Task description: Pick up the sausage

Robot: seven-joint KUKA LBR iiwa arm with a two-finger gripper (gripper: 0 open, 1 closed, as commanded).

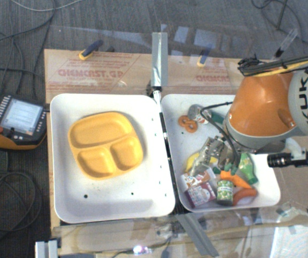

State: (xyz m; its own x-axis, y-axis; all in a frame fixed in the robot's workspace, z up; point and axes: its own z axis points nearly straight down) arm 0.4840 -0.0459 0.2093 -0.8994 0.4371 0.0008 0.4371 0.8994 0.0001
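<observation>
The sausage (244,196), a short red-brown piece, lies at the front right corner of the right bin (175,144), just under an orange carrot (235,179) and beside a green bottle (224,190). My gripper (215,153) hangs low in the middle of this bin, under the orange wrist band (261,104). It is up and to the left of the sausage, apart from it, over a pile of small items. Nothing shows between its tips.
A yellow divided plate (106,143) sits in the left bin (62,198). The right bin also holds a pretzel (187,123), a banana (192,160), a green packet (246,166) and a white-and-purple carton (198,190). The arm covers the bin's right side.
</observation>
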